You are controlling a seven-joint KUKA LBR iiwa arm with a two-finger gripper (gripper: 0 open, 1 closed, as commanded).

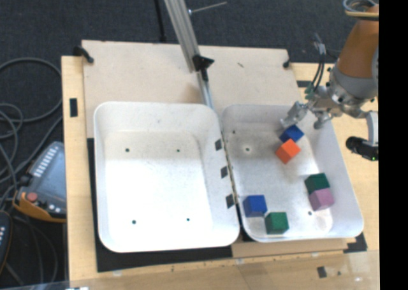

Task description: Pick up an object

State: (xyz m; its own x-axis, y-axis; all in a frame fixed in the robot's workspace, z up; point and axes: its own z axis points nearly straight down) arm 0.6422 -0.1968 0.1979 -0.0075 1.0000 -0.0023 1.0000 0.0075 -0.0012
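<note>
Several small blocks lie in the right bin. A blue block and an orange block touch near the bin's far side. A dark green block and a purple block sit together at the right wall. Another blue block and a green block rest near the front left corner. My gripper hangs over the bin's far edge, just above and right of the first blue block. It is open, with nothing between its fingers.
The left bin stands beside the right one. A slanted aluminium post rises behind the bins. Cables and a pendant lie off the bench at the left.
</note>
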